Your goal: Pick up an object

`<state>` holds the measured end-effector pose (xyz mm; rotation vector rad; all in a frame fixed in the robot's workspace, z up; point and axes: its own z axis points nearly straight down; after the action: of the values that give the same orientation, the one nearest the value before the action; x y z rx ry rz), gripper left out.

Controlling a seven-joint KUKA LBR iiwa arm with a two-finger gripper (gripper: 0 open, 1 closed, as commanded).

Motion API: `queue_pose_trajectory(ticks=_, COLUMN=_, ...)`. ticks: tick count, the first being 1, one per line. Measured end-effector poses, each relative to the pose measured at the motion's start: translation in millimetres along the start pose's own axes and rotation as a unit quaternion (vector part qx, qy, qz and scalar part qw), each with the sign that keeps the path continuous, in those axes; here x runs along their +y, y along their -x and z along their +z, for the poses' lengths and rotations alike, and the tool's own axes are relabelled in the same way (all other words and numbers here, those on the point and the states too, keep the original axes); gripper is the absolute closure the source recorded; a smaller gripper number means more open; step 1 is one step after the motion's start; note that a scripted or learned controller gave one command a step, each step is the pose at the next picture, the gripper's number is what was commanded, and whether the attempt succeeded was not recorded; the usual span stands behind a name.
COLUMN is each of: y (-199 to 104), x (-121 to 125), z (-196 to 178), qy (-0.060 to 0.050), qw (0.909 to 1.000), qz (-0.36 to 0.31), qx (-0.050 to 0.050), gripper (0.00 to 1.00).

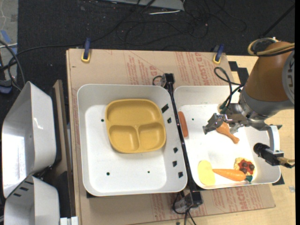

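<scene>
Divided plate in left bin, carrot in right bin

1 fixed overhead camera, slanted down, both bins framed.

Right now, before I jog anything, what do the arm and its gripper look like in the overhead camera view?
The arm is bulky and rounded, with a wide orange band above grey sections near the wrist. A black cable loops beside it toward the wrist. The two-finger gripper is dark grey metal, small and angular, with slender fingers. A white bracket with a black cylindrical fitting hangs off the wrist's lower side.
</scene>
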<state>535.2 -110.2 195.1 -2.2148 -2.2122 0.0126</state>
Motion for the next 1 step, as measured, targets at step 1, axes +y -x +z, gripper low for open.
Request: queue_pose_trajectory(ticks=1, y=0.0, x=2.8, z=-6.4, qy=0.006, qw=1.0000, qz=-0.001, qx=-0.001, gripper=0.00)
